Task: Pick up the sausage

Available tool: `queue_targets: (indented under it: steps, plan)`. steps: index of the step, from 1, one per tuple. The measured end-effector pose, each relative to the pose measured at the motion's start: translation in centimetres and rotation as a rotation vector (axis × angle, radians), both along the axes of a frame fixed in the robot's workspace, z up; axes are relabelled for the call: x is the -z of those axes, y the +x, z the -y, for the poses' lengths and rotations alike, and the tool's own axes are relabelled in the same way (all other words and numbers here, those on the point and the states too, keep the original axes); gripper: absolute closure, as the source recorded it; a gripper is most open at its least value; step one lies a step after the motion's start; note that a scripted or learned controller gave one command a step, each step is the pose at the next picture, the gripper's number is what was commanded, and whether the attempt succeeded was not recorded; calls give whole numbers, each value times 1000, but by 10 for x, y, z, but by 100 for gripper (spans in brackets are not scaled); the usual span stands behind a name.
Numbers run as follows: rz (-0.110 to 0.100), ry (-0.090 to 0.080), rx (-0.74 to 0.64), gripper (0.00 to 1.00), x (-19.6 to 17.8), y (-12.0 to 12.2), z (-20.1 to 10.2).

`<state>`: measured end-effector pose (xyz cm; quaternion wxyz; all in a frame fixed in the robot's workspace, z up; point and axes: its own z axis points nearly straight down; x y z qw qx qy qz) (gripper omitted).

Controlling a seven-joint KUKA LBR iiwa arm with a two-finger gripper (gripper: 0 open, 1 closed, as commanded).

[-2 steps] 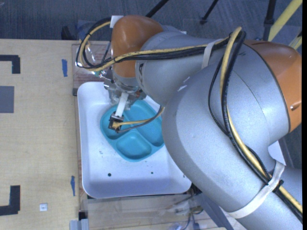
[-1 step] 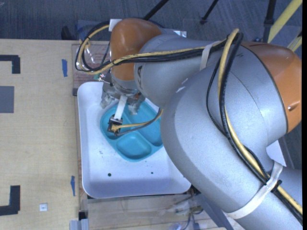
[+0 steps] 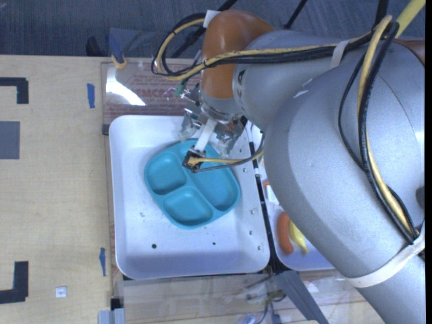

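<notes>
The sausage (image 3: 285, 235) is a short orange-red piece in the right bin (image 3: 307, 262), close to the wall between the two bins, and the arm hides part of it. My gripper (image 3: 206, 139) hangs over the left bin (image 3: 128, 201), above the far edge of a blue divided plate (image 3: 192, 187). The gripper is well away from the sausage, up and to its left. Nothing shows between the gripper and the plate.
A yellow piece (image 3: 298, 239) lies right beside the sausage in the right bin. The big grey arm covers most of that bin. The blue plate lies tilted in the middle of the left bin. Pale wooden bench (image 3: 54, 181) lies to the left.
</notes>
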<state>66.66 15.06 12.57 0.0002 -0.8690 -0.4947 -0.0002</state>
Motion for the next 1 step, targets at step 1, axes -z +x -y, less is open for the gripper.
queue_targets:
  steps: [1]
  plan:
    - [18, 5, -238, 0, 28, 5, 17]
